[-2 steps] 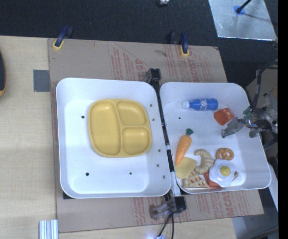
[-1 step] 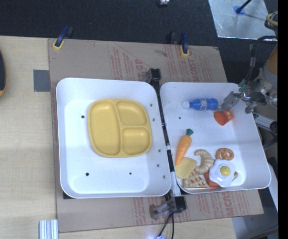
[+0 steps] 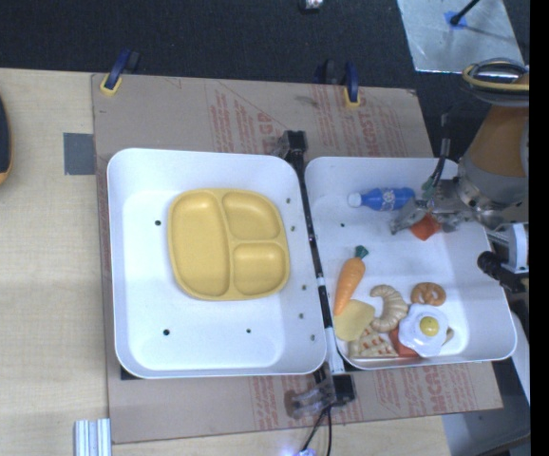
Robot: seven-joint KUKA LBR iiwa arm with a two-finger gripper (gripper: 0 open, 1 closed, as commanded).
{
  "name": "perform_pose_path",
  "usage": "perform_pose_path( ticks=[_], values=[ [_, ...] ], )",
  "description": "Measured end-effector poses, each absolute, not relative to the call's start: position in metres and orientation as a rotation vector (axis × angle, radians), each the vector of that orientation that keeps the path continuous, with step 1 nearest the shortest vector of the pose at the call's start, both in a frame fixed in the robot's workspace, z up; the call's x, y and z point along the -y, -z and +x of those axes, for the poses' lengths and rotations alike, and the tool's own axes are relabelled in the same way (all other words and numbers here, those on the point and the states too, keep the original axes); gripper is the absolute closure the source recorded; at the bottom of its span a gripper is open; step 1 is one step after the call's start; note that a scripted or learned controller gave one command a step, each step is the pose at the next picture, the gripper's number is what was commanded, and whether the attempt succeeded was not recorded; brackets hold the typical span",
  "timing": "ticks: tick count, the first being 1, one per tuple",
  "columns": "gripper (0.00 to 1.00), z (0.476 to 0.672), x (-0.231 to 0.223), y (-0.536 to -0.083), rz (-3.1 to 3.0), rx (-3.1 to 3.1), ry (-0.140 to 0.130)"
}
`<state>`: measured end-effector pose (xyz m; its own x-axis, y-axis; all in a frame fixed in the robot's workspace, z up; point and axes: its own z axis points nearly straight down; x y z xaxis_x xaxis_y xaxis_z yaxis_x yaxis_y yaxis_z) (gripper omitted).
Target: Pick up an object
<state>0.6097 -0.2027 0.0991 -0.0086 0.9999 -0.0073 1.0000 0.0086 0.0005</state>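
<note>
Bins: we see two white bins side by side; the left bin [image 3: 141, 340] holds a yellow divided plate [image 3: 228, 243] and nothing else.
Right bin [image 3: 483, 345]: we count a carrot [image 3: 350, 280], a yellow slice [image 3: 353, 321], a waffle [image 3: 370, 346], a croissant [image 3: 389, 303], a fried egg [image 3: 425, 329] and a pretzel [image 3: 428, 294] clustered at its near edge, with a blue bottle [image 3: 383, 199] lying near its far edge.
Gripper [image 3: 425, 218]: we place it low in the far right part of that bin, just right of the bottle, over a small red piece [image 3: 425, 229].
Jaws: we cannot tell whether they are spread or closed.
Progress: we judge nothing lifted yet; every item rests in the bin, so grasp and lift remain.
</note>
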Motion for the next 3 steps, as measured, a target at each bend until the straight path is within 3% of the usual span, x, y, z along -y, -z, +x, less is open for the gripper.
perform_pose_path(
  ticks=[1, 2, 3],
  values=[
    [0.00, 0.646, 0.171, -0.093, 2.214, -2.234, 0.010],
    [1.00, 0.646, 0.174, -0.105, 2.211, -2.231, 0.008],
    [1.00, 0.660, 0.063, -0.199, 2.203, -2.235, -0.014]
  ],
)
